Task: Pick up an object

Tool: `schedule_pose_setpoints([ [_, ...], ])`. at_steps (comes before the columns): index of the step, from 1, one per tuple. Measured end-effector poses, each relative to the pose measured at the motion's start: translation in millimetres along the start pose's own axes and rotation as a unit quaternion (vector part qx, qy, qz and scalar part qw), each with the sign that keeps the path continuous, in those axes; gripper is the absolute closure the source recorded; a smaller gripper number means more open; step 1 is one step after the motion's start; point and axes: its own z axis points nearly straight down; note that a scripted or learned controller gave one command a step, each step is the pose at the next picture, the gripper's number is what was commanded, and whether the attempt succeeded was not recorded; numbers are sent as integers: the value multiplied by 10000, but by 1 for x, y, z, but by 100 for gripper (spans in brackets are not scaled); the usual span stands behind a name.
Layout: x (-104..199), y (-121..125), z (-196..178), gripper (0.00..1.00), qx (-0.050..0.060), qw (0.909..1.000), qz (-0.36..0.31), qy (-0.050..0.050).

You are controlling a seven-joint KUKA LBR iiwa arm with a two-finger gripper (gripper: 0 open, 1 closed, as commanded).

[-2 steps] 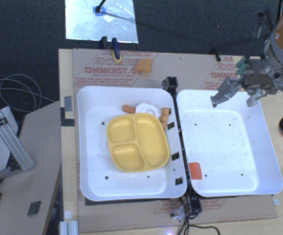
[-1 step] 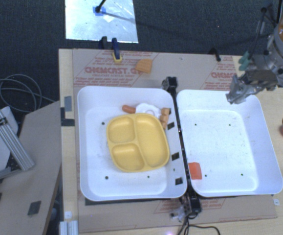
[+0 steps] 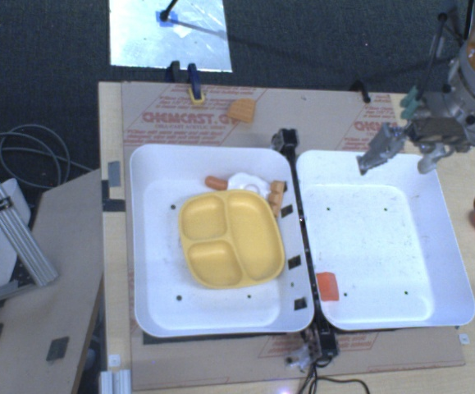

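The orange block (image 3: 326, 286) lies at the near left edge of the right bin (image 3: 434, 220) — well apart from the gripper (image 3: 403, 157), which hangs over that bin's far edge, fingers spread wide and holding nothing. Red print on the surface (image 3: 319, 113) reads "CHEMCAST".

The two white bins, the left bin (image 3: 151, 220) and the right bin (image 3: 385, 245), look like smooth plastic with a soft shine. In the left bin sits a yellow tray (image 3: 229, 240), also smooth plastic, a bit glossy. The bench top (image 3: 319, 113) looks like matt brown cardboard. At 12 o'clock lies a shiny metal sheet (image 3: 167, 23). The gripper (image 3: 401, 158) looks like dull grey metal.
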Motion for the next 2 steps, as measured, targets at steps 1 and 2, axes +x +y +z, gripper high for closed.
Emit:
schedule_pose_setpoints([
  [1,3,-3,131,0,121,9999,98,0],
  [2,8,-3,80,0,38,10000,81,6],
])
